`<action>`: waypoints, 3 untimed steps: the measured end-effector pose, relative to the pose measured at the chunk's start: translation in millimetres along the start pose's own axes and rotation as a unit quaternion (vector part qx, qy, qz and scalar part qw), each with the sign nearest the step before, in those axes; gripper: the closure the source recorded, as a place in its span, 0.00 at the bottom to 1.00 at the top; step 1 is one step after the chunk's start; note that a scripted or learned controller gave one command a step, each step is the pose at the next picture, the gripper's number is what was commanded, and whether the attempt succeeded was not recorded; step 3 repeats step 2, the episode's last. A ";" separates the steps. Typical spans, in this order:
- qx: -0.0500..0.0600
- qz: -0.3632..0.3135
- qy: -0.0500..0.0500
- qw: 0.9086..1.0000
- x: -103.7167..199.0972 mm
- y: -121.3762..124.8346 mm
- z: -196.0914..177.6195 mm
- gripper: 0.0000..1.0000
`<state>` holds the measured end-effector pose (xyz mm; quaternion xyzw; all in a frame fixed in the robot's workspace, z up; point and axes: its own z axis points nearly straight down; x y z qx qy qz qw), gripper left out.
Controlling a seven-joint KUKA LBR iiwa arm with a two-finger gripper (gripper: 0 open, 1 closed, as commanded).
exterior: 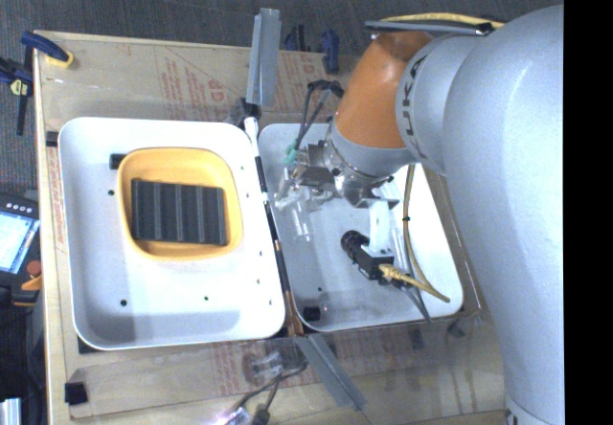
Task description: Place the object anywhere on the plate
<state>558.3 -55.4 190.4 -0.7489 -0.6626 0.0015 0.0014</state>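
A yellow plate [182, 159] with rounded corners lies in the left bin [96, 299]. On it rests a dark grey ridged block [179, 211], flat and covering most of the plate's middle. My gripper [293, 195] hangs over the left part of the right bin [436, 303], close to the wall between the two bins. It is apart from the plate and the block, to their right. Nothing shows between its tips.
The grey arm with its orange band [378, 98] covers much of the right bin's far and right side. A metal divider rail [270, 222] runs between the bins. Clamps [48, 48] sit at the bench's far left corner.
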 end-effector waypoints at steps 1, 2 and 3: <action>-0.001 -0.081 0.000 0.997 53.0 21.5 -3.1 1.00; -0.001 -0.081 0.000 0.997 53.0 21.5 -3.1 0.00; -0.001 -0.081 0.000 0.997 53.0 21.5 -3.1 0.00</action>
